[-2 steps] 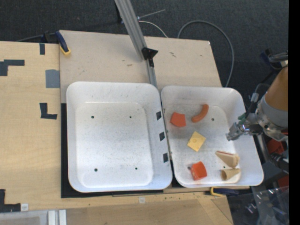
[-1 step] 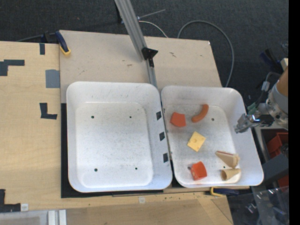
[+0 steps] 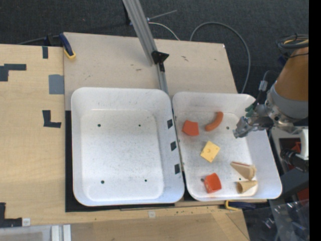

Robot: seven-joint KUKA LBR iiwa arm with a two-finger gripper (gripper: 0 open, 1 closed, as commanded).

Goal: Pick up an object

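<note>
While over the right bin (image 3: pixel 261 134): gripper (image 3: pixel 243 128) hovers beside the sausage (image 3: pixel 214 120).
Gripper opening: cannot tell from here.
Hold: nothing visibly gripped.

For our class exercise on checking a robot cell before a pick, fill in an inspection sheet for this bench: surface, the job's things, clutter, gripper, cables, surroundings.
Surface: two white bins side by side, left bin and right bin.
Job's things: in the right bin, an orange sausage, two red blocks, a yellow cheese wedge, two tan cones.
Clutter: nothing seen.
Gripper: gripper above the right bin's right side, nothing seen in it; jaws unclear.
Cables: thin cable looping behind the bins.
Surroundings: metal pole, blue-yellow clamp.
</note>
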